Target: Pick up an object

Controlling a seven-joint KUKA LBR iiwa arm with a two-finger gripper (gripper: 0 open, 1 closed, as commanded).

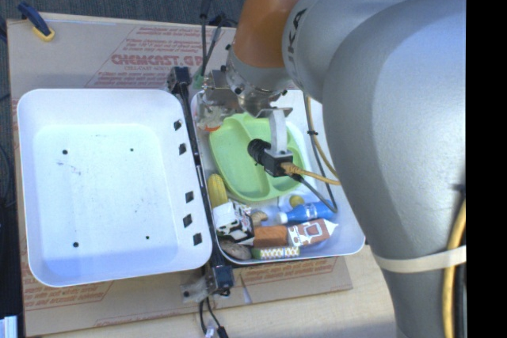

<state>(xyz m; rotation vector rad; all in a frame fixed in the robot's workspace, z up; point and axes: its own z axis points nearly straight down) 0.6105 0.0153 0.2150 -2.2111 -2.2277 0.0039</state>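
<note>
The green plastic dish [238,156] looks light, stiff and slick, best pinched by its rim; the hand's [222,100] grip I cannot tell.

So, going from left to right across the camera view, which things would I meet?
Blue and yellow clamp → left white bin → corn cob → green bowl → blue tube.

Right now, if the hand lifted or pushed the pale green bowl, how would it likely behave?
The green bowl looks like thin moulded plastic, so it is probably stiff and light for its size. Its smooth wall may slip; the rim seems the likelier hold. With the corn cob close beside it, a push would probably slide it and jostle that.
</note>
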